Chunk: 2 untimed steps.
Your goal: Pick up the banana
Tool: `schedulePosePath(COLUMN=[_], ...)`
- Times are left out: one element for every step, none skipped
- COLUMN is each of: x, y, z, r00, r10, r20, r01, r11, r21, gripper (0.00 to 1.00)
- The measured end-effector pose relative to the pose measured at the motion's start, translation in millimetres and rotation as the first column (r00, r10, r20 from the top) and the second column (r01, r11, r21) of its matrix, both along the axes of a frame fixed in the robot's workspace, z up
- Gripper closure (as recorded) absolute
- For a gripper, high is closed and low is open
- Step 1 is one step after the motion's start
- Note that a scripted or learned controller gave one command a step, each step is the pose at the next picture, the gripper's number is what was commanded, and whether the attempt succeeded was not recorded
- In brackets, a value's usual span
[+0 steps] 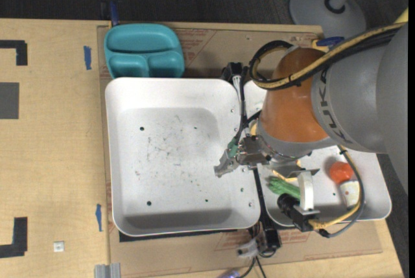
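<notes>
Overhead, "KUKA" lettering partly visible on grey arm (363, 95), hand (227, 160) over left bin (130, 205), grip state unclear.

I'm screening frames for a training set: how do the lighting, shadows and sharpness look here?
Camera view: even, soft lighting; the left bin is bright white with no hard glare, a faint shadow along its inner walls. The arm looks slightly soft, and it hides most of the right bin. The gripper is small and blurry.
</notes>
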<state>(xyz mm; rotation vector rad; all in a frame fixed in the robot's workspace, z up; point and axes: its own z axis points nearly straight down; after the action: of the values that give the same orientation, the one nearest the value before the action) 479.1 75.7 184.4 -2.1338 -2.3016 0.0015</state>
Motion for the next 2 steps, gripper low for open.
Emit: schedulePosePath(x=[0,0], y=[81,139], z=[-73,-67], r00=[0.984,0.999], r10=[0.18,0.04], r20=[0.0,0.003], r01=[-0.18,-0.04], r11=[0.984,0.999], r21=[-0.001,-0.001], gripper=[0.0,0.0])
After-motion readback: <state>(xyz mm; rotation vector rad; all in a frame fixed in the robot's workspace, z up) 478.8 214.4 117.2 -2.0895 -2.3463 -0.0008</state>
